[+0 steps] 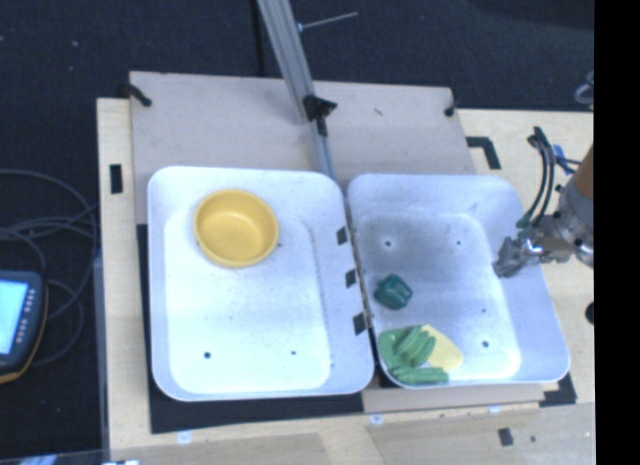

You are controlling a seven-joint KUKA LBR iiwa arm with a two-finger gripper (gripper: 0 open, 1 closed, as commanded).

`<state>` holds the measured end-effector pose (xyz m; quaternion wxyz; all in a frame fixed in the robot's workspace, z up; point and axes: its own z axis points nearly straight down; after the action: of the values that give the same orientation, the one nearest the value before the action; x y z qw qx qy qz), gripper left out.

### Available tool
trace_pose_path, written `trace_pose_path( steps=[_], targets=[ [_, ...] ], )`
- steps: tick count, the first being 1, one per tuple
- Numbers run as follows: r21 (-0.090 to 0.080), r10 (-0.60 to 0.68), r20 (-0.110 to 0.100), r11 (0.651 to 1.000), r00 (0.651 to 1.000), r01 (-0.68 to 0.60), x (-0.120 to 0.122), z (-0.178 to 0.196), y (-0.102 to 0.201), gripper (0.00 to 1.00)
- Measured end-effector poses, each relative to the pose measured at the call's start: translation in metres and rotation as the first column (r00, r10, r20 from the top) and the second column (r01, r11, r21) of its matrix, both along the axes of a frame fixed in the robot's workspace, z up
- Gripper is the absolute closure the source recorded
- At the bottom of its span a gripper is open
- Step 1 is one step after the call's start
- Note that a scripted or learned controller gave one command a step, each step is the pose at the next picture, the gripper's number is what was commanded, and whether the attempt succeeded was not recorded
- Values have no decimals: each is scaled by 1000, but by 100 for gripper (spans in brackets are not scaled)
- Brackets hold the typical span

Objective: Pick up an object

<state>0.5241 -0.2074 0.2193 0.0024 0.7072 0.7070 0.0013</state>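
Observation:
A yellow bowl (236, 227) sits in the upper part of the left bin (170, 283). In the right bin (500, 203) a small dark green object (392, 292) lies near the left wall. Below it, in the bin's lower left corner, a light green ridged item (408, 346) rests against a yellow piece (444, 351). My gripper (512, 258) hangs at the right bin's right rim, well to the right of those objects, with nothing visible between its fingers.
A grey metal rail (288, 48) runs diagonally from the top down to the gap between the bins. A handheld screen (18, 318) and cables lie off the bench at the left. Beige bench board surrounds both bins.

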Motion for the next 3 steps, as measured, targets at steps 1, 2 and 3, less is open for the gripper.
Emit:
trace_pose_path(
  steps=[1, 2, 3],
  targets=[
    [1, 0, -2, 1000, 1000, 0, 1, 22, -1, 100],
    [2, 4, -5, 1000, 1000, -4, 21, 12, 51, 100],
    [2, 4, -4, 1000, 1000, -4, 39, 21, 94, 100]
  ],
)
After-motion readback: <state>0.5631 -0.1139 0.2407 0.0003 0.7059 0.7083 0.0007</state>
